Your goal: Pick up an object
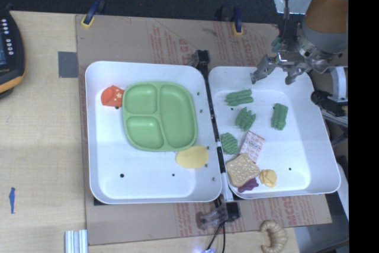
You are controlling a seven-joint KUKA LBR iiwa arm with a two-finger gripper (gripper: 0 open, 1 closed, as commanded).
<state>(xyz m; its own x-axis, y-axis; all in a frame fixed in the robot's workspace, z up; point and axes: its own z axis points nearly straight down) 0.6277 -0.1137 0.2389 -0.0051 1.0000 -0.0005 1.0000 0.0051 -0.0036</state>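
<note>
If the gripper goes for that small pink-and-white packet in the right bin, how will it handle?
The packet looks flat and thin, so probably light and floppy. It lies low on the bin floor, so fingers may slide over it. It touches the toast piece, which may shift too.

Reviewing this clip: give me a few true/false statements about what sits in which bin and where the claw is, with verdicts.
1. The green divided plate lies in the left bin. True.
2. The claw is open above the far edge of the right bin, with nothing between its fingers. True.
3. The yellow piece rests in one of the plate's compartments. False: it lies on the bin floor, just off the plate's near right corner.
4. The red item is in the right bin. False: it is in the left bin, at the plate's left edge.
5. The cracker lies in the right bin's near left corner. True.
6. All green ridged pieces are stacked in one pile. False: four lie apart, such as one and another.
</note>
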